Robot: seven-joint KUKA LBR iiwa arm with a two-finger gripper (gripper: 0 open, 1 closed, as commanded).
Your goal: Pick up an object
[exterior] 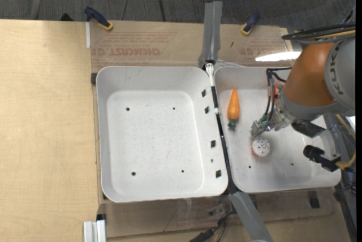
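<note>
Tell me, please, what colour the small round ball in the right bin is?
The ball is white with small dark speckles, seen in the camera view.

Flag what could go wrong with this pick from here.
1. The gripper hangs just above the white speckled ball; being round, it could roll off if the fingers land off-centre.
2. The toy carrot lies close by on the ball's left, so a sideways nudge could knock it toward the right bin's wall.

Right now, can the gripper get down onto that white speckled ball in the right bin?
Probably yes. The gripper hangs just above the white speckled ball, with nothing between them. The carrot lies apart to the camera's left, and the bin wall is well away.
</note>
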